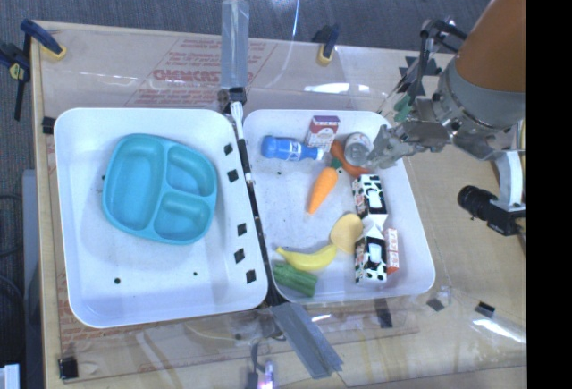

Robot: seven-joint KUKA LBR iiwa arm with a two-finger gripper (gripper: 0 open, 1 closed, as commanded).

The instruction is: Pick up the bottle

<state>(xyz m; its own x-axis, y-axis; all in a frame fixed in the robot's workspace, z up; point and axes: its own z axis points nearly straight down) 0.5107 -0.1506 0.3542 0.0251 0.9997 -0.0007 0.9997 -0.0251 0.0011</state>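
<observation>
The arm [487, 65] entered from 3 o'clock, with the gripper [386, 146] over the right bin's [407, 275] upper right area, at about 1 o'clock within that bin. Finger state could not be told from this view; nothing was seen between the fingers.

The bottle [289, 148], blue with a white cap end, lay on its side near the 11 o'clock part of the right bin, well apart from the gripper. At its 3 o'clock end stood a small red-and-white carton [323, 128].

A grey round-ended item on an orange piece [351, 152] sat just beside the gripper at its 9 o'clock. A carrot [322, 189] lay tilted at bin centre. Two cow-print cartons [372, 231] lay along the 3 o'clock wall. A lemon [347, 232], a banana [308, 258] and a green vegetable [294, 279] were grouped at 6 o'clock.

The left bin [80, 289] held a blue divided plate [161, 189].
</observation>
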